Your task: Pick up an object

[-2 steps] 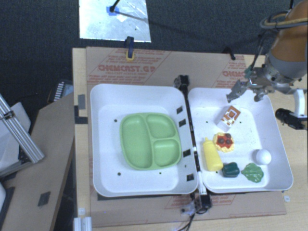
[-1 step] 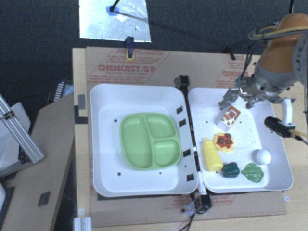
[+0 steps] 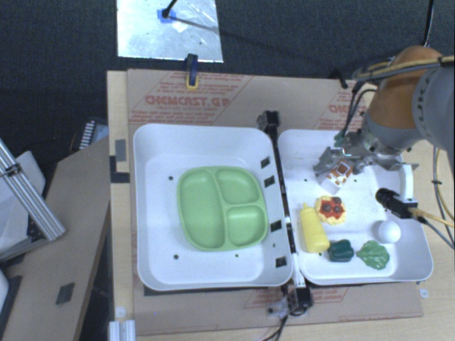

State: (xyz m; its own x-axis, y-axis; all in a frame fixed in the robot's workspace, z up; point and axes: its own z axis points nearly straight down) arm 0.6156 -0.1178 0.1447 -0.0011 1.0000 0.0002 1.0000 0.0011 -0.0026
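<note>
My gripper (image 3: pixel 335 168) hangs over the upper middle of the right bin (image 3: pixel 419 265), reaching in from the right. A small white and orange-brown block (image 3: pixel 340 175) sits tilted right at its tip, touching it; whether it is gripped is unclear. Just below lie a yellow and red toy pizza slice (image 3: pixel 330 209) and a yellow bottle (image 3: pixel 313 230). Along the bin's front edge are a dark green piece (image 3: pixel 341 251), a light green leafy piece (image 3: pixel 374 254) and a white ball (image 3: pixel 389 231).
The left bin (image 3: pixel 153 190) holds a green three-compartment plate (image 3: pixel 220 208). A black divider (image 3: pixel 277 190) runs between the bins. Cardboard lies under both bins, with a foil sheet (image 3: pixel 169 20) behind them.
</note>
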